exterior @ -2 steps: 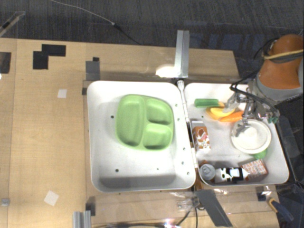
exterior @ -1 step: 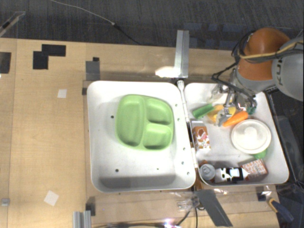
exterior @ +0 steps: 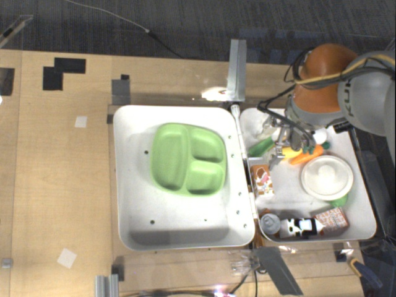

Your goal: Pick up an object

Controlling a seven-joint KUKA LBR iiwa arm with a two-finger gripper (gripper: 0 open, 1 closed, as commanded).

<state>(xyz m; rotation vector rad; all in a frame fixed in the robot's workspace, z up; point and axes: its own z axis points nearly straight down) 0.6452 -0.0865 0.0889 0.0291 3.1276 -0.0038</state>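
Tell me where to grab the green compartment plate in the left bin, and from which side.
Grip the green plate by its outer rim, probably the left edge, coming down from above. It lies flat near the middle of the left bin, so no side face is offered, and the left edge has open bin floor beside it for a finger.

no legible text, labels too small

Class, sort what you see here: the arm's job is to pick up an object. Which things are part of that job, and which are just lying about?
Part of the job:
gripper, lowered into the right bin
green item and orange item beside it
white bowl

Lying about:
green divided tray in the left bin
cable on the floor
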